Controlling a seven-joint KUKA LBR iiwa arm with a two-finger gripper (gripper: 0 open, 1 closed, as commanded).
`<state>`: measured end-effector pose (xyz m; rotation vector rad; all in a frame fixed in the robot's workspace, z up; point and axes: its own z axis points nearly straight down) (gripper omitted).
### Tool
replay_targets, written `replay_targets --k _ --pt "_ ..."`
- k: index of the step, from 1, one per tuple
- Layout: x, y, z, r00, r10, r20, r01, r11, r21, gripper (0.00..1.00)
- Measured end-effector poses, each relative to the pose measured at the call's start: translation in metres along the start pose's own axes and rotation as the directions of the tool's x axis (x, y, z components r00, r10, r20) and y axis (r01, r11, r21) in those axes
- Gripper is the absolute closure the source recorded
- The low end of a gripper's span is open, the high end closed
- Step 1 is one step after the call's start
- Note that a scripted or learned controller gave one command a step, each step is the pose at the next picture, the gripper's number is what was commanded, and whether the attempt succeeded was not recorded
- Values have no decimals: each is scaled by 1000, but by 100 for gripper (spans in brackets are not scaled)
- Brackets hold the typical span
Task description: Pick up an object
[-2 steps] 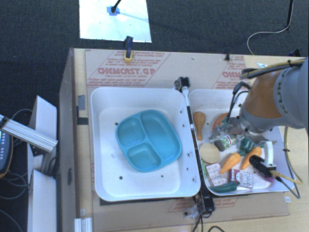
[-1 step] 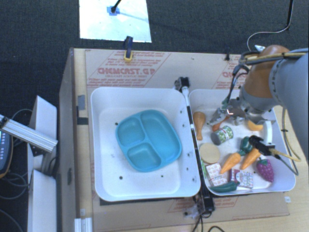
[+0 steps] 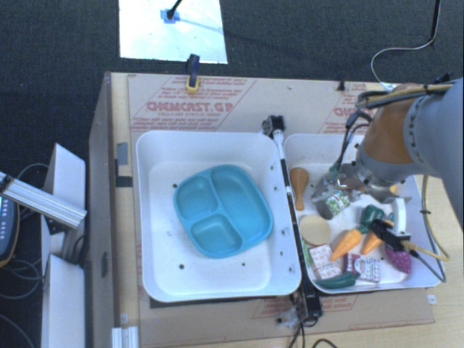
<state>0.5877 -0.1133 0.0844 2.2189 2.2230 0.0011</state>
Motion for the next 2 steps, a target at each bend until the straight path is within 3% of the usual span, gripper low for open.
replay_targets --k 1,2 --pt "13 -18 0 1000 0 0 0 1000 0 0" --pt "29 51 0 1000 -2 2 2 1000 -2 0"
